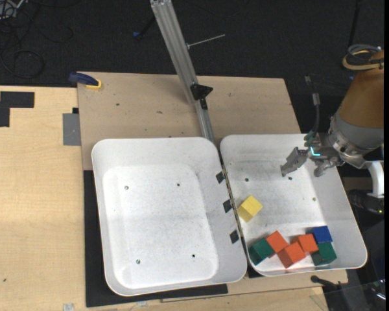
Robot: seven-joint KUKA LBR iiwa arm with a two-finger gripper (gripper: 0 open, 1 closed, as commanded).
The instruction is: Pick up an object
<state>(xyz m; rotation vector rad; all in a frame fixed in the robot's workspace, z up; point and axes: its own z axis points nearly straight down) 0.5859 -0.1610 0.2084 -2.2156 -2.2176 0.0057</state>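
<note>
Yellow cube in right bin looks light, stiff, w/ flat faces; grip opposite sides. Tool hovers above bin, fingers apart, holding nothing.

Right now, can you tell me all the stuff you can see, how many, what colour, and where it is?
Bins: 2, white; left bin and right bin side by side on the bench.
Yellow block: 1, alone in the right bin, near its left wall.
Orange blocks: 3, in the right bin's near end.
Green blocks: 2, at the two ends of that cluster.
Blue block: 1, at the cluster's right end.
Metal rail: 1, silver, slanting up behind the bins.
Clamp: 1, blue and yellow, at the bench's far left corner.
Arm: 1, grey with an orange band, on the right.
Gripper: 1, grey, over the right bin's far part, fingers spread, holding nothing.
</note>
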